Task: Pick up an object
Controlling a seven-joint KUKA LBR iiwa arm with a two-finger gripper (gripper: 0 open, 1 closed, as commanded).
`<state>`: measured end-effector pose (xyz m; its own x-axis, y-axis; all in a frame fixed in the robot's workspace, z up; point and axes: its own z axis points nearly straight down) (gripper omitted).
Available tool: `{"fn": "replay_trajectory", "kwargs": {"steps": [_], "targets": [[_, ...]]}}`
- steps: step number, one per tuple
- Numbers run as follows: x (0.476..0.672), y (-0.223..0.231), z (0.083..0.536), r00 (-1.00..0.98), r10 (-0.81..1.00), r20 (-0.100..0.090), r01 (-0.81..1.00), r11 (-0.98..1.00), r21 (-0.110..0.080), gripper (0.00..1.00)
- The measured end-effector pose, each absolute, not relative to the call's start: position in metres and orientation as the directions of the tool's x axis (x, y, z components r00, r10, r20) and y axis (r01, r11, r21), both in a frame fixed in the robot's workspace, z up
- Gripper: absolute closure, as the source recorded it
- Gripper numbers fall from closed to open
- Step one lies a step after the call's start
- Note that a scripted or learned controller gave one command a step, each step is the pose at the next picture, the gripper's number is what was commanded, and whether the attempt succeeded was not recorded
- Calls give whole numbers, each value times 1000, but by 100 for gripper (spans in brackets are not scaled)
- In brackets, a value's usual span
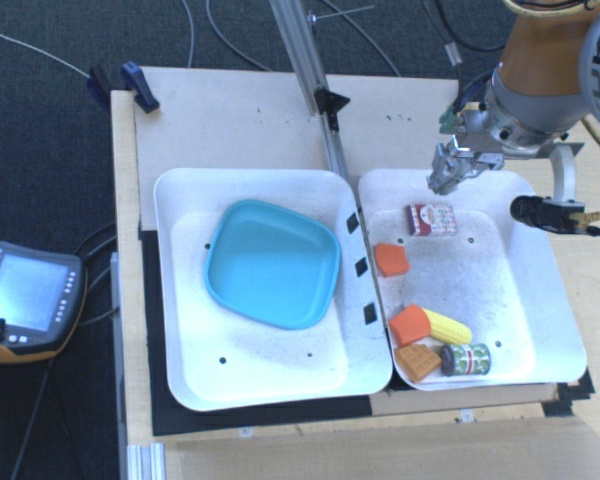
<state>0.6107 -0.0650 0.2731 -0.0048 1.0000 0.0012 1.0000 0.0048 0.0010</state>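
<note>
Gripper (448, 174) hangs over the far edge of the right bin (540, 308), and I cannot tell how it is set. Just below it lies a small red and white box (430, 220). An orange block (391, 259), corn (446, 325) and a can (466, 359) lie nearer. One blue plate (272, 263) sits in the left bin (180, 298).

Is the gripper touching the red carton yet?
Apart. The camera view shows white bin floor between the gripper and the red carton, which lies just below it in the image.
</note>
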Motion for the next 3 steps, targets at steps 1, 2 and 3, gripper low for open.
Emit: {"fn": "replay_trajectory", "kwargs": {"steps": [1,2,3], "targets": [[594,-7,260,-5,1000,1,1000,5,0,100],[574,50,256,-5,1000,1,1000,5,0,100],[561,95,254,-4,1000,1,1000,4,0,100]]}}
